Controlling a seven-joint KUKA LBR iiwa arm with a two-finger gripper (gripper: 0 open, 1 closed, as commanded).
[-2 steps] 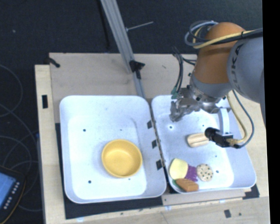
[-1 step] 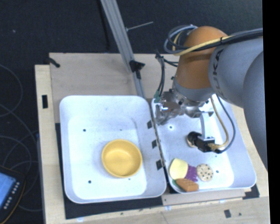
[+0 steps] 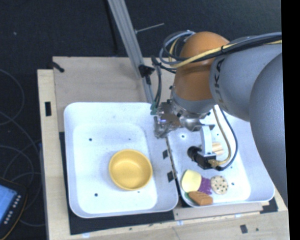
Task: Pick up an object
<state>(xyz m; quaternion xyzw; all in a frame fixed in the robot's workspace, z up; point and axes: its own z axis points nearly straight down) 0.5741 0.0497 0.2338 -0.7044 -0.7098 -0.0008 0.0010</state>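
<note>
The arm's gripper [image 3: 164, 125] hangs over the far left part of the right bin [image 3: 250, 190], close to the rim it shares with the left bin [image 3: 72, 144]. Nothing can be seen held in it, and whether it is spread or pressed together cannot be told from this slanted view, because the orange wrist band covers much of the tool.

Candidates for the pick lie in both bins. A yellow bowl [image 3: 130, 169] sits upright near the middle of the left bin, toward its near edge, well apart from the gripper. In the near left corner of the right bin lies a tight cluster: a pale yellow rounded piece [image 3: 191, 179], a purple piece [image 3: 207, 185] touching it, a round speckled biscuit-like disc [image 3: 219, 184] just beside that, and an orange-brown block [image 3: 201, 199] at the near rim.

The step in hand looks like the approach, with no grasp made. The next move probably calls for travel toward the near corner and a descent onto one item, and the crowding there could spoil a clean grip.
</note>
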